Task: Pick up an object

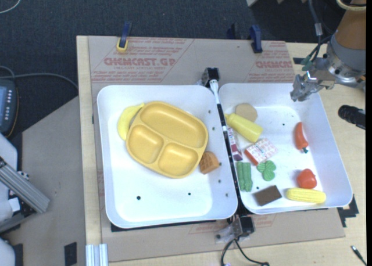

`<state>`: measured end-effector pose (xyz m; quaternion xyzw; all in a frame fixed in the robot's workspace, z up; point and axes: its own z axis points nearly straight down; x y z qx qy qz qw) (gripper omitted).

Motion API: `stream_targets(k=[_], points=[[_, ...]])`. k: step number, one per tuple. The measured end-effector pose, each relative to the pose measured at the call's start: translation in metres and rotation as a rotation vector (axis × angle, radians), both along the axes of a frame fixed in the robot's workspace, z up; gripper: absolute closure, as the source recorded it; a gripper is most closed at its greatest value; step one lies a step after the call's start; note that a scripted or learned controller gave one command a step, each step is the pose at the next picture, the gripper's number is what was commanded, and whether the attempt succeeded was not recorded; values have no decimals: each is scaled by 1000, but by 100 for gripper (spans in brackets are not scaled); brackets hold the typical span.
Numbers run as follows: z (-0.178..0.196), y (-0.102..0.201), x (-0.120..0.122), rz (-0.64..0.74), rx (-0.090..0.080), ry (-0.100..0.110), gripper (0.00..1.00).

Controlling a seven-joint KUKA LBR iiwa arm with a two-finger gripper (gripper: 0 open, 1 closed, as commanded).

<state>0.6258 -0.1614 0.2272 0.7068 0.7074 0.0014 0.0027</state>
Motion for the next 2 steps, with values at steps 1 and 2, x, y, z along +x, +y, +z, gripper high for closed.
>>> stream_targets(k=[1,2], points=[[9,57,3,5,3,3,100],[-5,105,-1,5,5,9,100]])
